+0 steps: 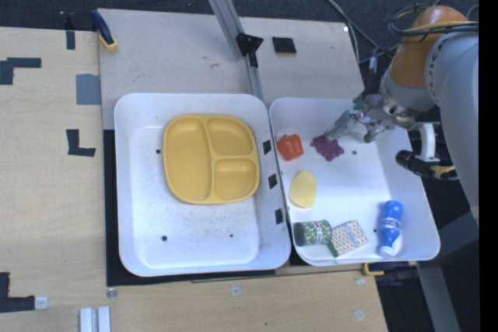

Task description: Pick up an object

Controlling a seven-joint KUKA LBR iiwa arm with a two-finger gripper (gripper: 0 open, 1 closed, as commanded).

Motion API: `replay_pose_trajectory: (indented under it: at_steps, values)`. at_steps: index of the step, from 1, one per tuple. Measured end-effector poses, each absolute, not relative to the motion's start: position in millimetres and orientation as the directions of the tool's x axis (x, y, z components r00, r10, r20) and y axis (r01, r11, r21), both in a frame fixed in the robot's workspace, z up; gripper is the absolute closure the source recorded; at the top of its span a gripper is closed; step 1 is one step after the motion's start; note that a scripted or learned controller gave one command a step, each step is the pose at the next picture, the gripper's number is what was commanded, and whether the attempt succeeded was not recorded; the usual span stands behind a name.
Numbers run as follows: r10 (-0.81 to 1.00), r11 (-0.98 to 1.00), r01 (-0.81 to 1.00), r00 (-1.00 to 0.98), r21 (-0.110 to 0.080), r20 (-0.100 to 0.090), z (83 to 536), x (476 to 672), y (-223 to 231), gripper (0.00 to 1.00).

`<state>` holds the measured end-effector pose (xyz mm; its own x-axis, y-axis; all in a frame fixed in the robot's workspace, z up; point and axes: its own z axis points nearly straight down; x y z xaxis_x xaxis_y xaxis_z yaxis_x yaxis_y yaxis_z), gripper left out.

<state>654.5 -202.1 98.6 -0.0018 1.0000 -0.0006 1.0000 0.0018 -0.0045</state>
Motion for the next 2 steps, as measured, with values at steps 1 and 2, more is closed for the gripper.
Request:
replay_pose_trajectory:
  at_steps: [1,2]
  values:
    - [1.0,0.002,1.0,-0.002,0.003,-0.001,87.4,656.2,-202.0,0.0]
    - [1.0,0.004,1.0,-0.004,0.009,-0.001,100.1,658.3,-200.3,1.0]
